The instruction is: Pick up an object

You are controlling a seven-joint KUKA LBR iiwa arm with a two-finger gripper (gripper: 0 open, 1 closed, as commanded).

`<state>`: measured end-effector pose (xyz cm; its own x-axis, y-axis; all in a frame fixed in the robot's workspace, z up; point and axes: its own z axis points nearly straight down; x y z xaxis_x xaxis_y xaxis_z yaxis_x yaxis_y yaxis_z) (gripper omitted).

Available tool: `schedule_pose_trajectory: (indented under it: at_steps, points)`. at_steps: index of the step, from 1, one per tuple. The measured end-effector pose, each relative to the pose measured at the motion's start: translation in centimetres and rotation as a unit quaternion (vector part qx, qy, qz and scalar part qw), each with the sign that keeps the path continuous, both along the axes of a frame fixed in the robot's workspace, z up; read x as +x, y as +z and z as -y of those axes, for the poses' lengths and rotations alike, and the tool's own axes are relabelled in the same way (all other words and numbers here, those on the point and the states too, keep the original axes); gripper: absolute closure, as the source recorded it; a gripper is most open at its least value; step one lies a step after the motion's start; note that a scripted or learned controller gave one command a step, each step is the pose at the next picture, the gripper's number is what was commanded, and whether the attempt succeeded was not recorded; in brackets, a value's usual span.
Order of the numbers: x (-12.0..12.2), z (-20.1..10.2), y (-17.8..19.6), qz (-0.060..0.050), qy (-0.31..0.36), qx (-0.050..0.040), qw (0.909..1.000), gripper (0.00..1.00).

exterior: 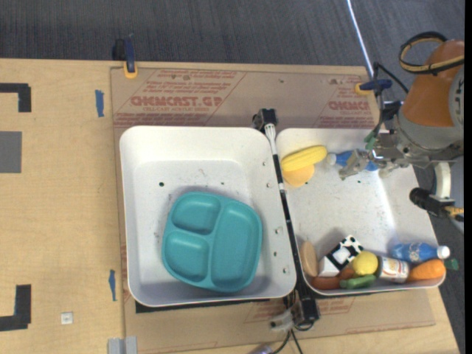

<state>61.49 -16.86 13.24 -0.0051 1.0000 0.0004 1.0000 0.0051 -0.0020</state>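
Note:
My gripper [359, 162] hangs low over the far part of the right bin [369, 205], below the grey wrist and its orange band. A small blue object [334, 158] lies just to its left. A yellow toy, like a banana on a lemon [302, 164], rests in the far left corner of that bin, a short way left of the gripper. Along the bin's near wall lie a black-and-white cube [341, 254], a yellow fruit [365, 264], a small can [392, 269], a clear bottle with a blue label [415, 252] and an orange carrot [428, 272].
A teal divided plate [212, 240] lies in the left bin [147, 161]. A tan slice [308, 258], a red sausage [325, 282] and a green piece [356, 283] crowd the right bin's near left corner. A black clip [264, 117] sits where the bins meet.

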Motion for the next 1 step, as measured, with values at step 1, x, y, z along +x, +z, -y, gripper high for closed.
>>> schedule_pose_trajectory:
  at_steps: [1]
  points:
    - [-7.49, 0.1, -4.68, 0.002, 0.008, -0.0002, 1.0, 0.0]
